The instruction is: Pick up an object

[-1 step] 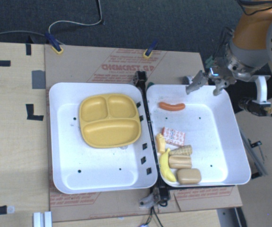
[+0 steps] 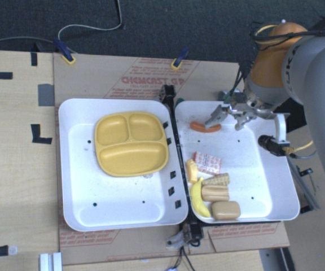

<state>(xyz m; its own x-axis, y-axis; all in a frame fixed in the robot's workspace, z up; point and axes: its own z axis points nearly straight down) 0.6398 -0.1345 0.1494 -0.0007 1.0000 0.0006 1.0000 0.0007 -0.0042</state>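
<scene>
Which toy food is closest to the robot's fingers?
The orange hot dog, lying alone at the top of the right bin, just beside the gripper. The banana, bread pieces and wrapped snack cluster lower down.

A single fixed camera sits above the worktop [image 2: 16, 151] and looks down on it at a slant. It stands far enough back to take in both shallow white plastic bins whole: the left bin [image 2: 75, 168] fills the middle of the frame and the right bin [image 2: 264, 176] lies toward the right. A strip of dark carpeted floor [image 2: 179, 16] runs across the top. The grey and orange arm [image 2: 286, 61] enters at the upper right.
</scene>
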